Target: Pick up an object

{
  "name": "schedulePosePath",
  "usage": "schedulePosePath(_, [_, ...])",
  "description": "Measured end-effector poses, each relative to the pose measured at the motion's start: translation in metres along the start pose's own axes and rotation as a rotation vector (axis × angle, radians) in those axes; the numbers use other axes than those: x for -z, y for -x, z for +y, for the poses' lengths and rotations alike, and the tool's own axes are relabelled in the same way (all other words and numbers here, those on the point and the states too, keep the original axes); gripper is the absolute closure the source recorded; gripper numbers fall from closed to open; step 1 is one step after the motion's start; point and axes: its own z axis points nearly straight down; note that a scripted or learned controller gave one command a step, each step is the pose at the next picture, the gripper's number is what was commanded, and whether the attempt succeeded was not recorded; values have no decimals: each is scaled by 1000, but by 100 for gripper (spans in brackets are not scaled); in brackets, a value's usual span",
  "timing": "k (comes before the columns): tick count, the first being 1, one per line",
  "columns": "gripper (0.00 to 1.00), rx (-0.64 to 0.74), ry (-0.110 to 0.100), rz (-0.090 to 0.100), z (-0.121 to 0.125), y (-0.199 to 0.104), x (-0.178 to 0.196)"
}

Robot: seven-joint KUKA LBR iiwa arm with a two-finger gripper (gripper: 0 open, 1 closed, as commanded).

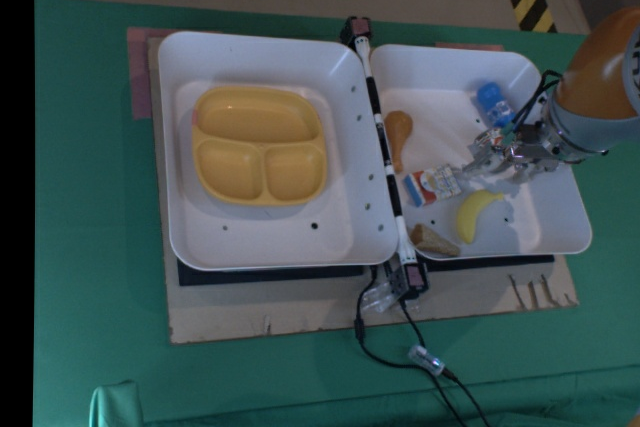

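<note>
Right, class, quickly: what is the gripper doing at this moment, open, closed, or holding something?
Gripper: low in the right bin, by the red-and-white carton; open or closed cannot be told, and no object is seen between its fingers.

Arm (600, 85) cut off by the right edge — just the orange band and wrist visible. Blue object (492, 101) part-hidden behind cables; hand (492, 158) finger state too small to tell. Carton (432, 183) print unreadable.

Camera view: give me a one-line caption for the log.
The hand sits low in the right bin above a small carton, near a banana; the yellow tray lies in the left bin.
</note>
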Motion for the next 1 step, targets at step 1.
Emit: schedulePosePath(1, [0,-1,2,-2,-33,1,1])
